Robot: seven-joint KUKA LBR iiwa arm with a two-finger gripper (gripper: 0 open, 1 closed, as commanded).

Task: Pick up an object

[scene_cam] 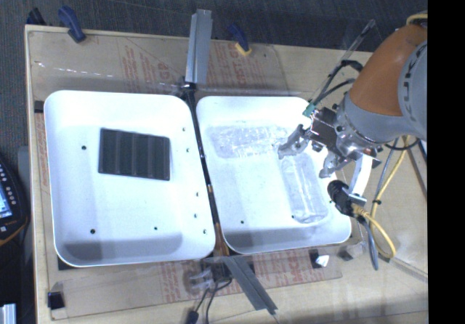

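The table (109, 282) edge is lying nearest. In the left bin (65, 228) a dark ridged mat (134, 154) is resting flat. In the right bin (254, 239) two clear plastic bottles, one (243, 139) crosswise and one (304, 188) lengthwise, are lying. The gripper (309, 142) is hanging between them, probably aiming there; whether it is apart or together I cannot tell.

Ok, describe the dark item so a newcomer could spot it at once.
Of the two white bins, take the left bin, the one away from the arm. In its upper middle lies a flat dark ribbed rectangle. It is opaque and nearly black, unlike the clear plastic items in the right bin.
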